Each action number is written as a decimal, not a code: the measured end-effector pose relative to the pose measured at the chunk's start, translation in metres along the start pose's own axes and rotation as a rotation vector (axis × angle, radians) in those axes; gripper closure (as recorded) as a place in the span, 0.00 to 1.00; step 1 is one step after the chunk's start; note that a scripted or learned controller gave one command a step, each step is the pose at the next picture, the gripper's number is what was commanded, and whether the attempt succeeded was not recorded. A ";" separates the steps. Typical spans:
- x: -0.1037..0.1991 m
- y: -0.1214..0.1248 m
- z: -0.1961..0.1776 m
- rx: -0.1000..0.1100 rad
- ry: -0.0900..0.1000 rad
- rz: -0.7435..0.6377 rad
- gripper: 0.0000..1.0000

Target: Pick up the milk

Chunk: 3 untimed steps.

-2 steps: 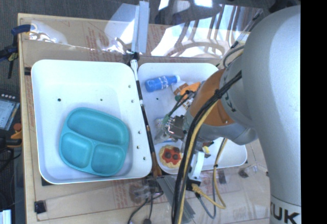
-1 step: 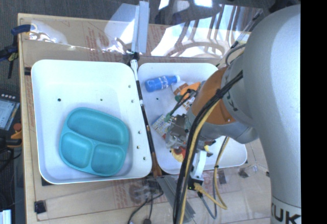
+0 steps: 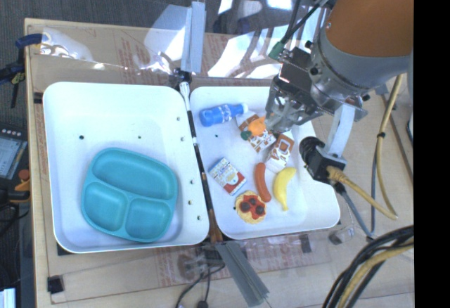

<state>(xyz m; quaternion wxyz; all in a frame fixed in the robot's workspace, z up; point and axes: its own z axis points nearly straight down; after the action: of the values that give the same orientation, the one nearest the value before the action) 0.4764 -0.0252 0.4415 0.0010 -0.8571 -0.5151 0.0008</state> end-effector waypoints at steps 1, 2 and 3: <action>-0.058 0.040 0.087 0.005 -0.002 -0.369 1.00; -0.085 0.091 0.170 0.007 -0.002 -0.110 1.00; -0.085 0.091 0.170 0.008 -0.001 -0.111 0.00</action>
<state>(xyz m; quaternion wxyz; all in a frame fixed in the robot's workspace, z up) 0.5166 -0.1423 0.2716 0.0039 -0.8271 -0.5620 0.0032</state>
